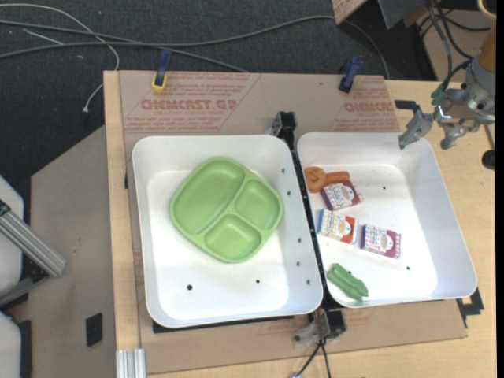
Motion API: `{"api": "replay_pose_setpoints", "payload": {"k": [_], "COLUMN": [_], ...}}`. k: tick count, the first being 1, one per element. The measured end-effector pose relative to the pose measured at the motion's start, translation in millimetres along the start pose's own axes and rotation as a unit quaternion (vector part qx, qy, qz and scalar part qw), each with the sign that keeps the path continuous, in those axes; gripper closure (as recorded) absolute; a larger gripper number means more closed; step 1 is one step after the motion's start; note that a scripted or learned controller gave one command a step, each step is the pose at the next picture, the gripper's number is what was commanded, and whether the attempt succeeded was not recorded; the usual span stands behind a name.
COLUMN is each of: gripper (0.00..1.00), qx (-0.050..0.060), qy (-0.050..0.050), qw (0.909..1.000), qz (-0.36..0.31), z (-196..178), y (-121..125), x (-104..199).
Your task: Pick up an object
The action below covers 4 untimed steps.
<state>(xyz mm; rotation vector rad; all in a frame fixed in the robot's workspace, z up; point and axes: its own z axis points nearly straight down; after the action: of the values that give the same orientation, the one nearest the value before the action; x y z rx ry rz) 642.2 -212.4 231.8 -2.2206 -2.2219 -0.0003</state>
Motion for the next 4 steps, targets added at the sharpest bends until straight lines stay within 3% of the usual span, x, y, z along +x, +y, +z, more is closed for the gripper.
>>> {"api": "replay_pose_setpoints", "payload": {"k": [1,3,4], "gripper": [0.0,0.0,1.0], "qx": [0.001,0.003,-0.001], "qy": [0.0,0.001,0.0], "qw": [1.0,1.0,1.0], "qz": [-0.001,0.0,-0.001], "z": [48,144,128], "y": [10,4,7], "x": [3,2,2]}}
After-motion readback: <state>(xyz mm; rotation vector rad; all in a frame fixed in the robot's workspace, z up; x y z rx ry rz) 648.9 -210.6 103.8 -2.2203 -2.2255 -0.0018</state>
